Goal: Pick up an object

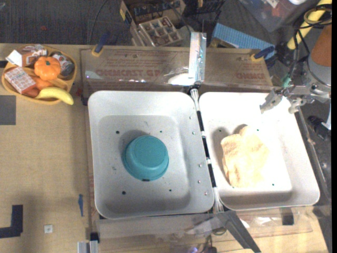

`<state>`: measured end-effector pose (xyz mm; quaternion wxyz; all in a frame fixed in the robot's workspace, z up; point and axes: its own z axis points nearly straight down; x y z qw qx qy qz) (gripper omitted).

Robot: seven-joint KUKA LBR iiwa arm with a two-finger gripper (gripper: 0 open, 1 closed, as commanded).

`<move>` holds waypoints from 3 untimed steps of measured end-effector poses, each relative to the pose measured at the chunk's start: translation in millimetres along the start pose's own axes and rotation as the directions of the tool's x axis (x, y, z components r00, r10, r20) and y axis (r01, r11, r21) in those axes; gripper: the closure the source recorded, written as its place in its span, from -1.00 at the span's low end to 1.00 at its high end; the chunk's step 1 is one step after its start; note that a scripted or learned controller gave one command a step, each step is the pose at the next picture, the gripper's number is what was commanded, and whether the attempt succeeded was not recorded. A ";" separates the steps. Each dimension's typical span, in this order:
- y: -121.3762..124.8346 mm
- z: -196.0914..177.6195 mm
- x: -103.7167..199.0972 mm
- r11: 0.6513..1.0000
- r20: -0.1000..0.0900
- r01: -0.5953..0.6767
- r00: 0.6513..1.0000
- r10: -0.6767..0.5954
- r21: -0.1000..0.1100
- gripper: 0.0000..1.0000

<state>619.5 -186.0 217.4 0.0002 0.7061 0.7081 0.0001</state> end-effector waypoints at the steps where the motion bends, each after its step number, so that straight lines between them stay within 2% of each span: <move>1: -52.8 117.4 6.5 0.995 0.000 0.099 0.995 -0.099 0.000 -1.00; 2: -13.4 57.4 -1.4 0.998 0.001 -0.068 0.998 0.068 -0.002 -1.00; 3: -31.2 129.1 -3.2 0.997 0.001 0.079 0.997 -0.079 -0.006 -1.00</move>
